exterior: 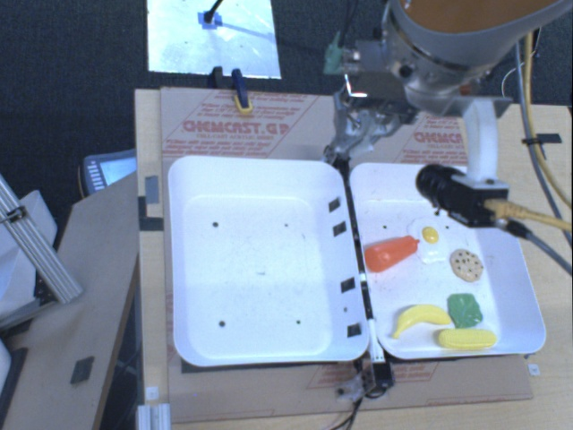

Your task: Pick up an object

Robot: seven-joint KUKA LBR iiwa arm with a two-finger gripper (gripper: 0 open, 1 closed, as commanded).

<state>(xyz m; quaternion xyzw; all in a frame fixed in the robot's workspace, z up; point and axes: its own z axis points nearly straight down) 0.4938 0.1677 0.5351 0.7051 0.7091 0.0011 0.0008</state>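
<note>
1. Orange toy carrot (pixel 390 254) as the likeliest pick: lying flat on the floor of the right bin (pixel 385 200), thick end close to the wall shared with the left bin (pixel 260 258), thin end pointing at a fried egg (pixel 430 240).
2. Probably hollow plastic, so light and stiff, smooth enough to slip. Tapered too, so best pinched across the thick half, square to its length, where the sides run closest to parallel.
3. Neighbours, all placed from the carrot: egg touching or almost touching the thin tip; cookie (pixel 466 264) just past the egg on the side away from the shared wall; banana (pixel 419 318) nearer the camera and apart; green piece (pixel 465 309) and yellow piece (pixel 466 338) beyond the banana, well apart.
4. Egg and cookie judged poor choices: flat, low, little to grip. Banana curved and likely to roll.
5. Gripper (pixel 344 150) well beyond the carrot, toward the far rim, over the top of the shared wall. Nothing seen held. Cannot tell whether spread or pressed together; too dark and small against the cardboard.
6. Arm (pixel 466 7) reaching in high, wrist bulky and grey overhead, orange band above, pointing steeply downward. Black fitting (pixel 452 195) with yellow cable hanging beyond the egg.
7. Next move by judgement: shift nearer the camera to hang over the carrot, turn to cross its length, then descend. Risk: nudging the egg, or clipping the shared wall.
</note>
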